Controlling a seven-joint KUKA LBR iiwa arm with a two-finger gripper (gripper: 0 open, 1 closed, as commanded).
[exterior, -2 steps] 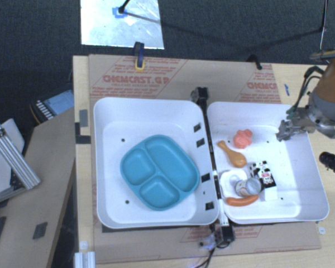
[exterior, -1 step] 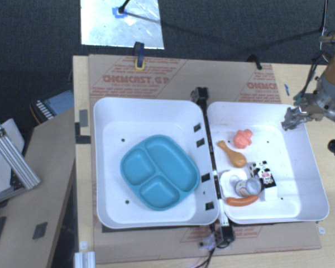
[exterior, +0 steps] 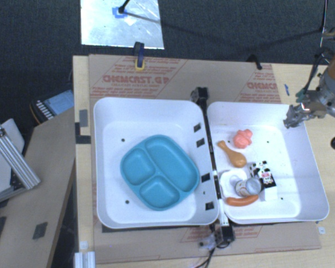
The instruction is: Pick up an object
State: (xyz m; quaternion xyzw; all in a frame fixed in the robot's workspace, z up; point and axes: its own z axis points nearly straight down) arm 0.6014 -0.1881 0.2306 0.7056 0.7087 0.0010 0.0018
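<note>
The right bin (exterior: pixel 290 149) holds a pink lumpy toy (exterior: pixel 243 139), an orange drumstick-shaped toy (exterior: pixel 233 154), a black-and-white cow figure (exterior: pixel 264 175), a round grey object (exterior: pixel 248 187) and an orange sausage (exterior: pixel 242 201). My gripper (exterior: pixel 294 116) hangs at the bin's upper right rim, away from all of them, with nothing seen in it.
The left bin (exterior: pixel 117 121) carries a blue three-compartment tray (exterior: pixel 158 172). A black divider (exterior: pixel 207 149) runs between the bins. A yellow clamp (exterior: pixel 139 56) sits on the cardboard behind; a silver sheet (exterior: pixel 121 15) lies beyond.
</note>
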